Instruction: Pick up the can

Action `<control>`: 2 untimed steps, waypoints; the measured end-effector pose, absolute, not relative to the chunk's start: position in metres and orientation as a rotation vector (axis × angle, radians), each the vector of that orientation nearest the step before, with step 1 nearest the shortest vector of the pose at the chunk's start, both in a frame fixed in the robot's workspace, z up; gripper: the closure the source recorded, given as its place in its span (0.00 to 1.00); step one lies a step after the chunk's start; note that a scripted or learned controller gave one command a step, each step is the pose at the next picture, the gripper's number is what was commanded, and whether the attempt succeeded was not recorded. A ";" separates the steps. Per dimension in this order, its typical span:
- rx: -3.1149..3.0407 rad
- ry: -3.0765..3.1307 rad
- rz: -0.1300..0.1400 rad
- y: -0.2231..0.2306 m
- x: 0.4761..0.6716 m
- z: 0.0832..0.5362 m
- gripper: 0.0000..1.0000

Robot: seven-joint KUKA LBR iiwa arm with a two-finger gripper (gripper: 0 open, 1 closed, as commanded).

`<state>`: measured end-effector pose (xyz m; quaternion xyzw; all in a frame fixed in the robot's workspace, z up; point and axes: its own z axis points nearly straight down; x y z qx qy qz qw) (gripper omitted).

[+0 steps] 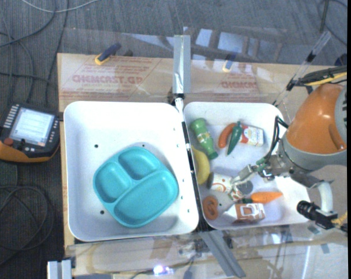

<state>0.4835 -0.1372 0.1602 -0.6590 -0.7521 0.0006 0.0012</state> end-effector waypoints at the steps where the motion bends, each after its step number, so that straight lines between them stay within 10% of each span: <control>1: -2.154 -2.289 0.005 -0.175 0.545 0.286 0.00; 2: -2.228 -2.214 -0.002 -0.126 0.509 0.094 0.00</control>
